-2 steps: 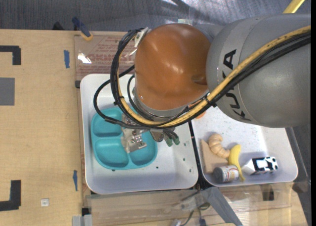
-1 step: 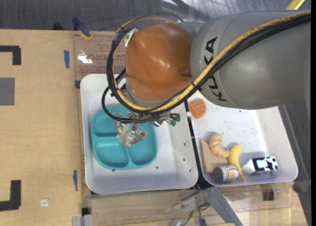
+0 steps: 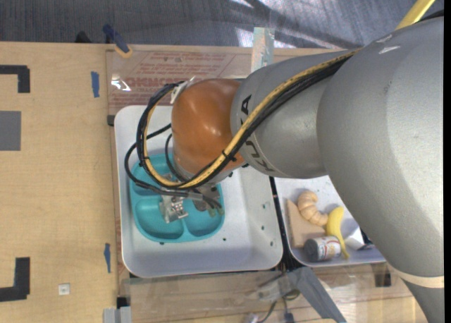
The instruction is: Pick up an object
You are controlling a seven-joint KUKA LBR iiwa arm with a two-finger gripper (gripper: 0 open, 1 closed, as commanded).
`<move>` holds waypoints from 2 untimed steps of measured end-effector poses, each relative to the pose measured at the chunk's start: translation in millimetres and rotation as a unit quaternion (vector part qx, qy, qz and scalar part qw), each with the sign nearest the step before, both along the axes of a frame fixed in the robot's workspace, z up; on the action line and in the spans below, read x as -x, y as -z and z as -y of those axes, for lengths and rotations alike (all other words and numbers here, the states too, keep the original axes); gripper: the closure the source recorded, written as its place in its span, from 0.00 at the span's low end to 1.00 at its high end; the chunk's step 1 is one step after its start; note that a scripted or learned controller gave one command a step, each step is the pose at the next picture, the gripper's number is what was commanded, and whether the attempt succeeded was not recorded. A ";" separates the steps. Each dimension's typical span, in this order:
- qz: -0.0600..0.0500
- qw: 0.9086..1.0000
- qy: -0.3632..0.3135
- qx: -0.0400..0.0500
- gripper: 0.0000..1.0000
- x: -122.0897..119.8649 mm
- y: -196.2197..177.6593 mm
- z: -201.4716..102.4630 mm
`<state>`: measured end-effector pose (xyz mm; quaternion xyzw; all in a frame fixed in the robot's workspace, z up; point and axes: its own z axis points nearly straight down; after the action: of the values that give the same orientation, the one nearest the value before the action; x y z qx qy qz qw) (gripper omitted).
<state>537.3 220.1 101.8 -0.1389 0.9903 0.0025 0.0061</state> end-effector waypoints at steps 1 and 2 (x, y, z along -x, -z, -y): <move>-0.001 0.967 0.255 -0.002 1.00 -33.5 -100.1 -6.3; 0.005 0.924 0.382 -0.011 1.00 -8.3 -22.9 -8.2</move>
<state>545.6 228.3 124.7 0.2498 0.9682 0.0098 0.0128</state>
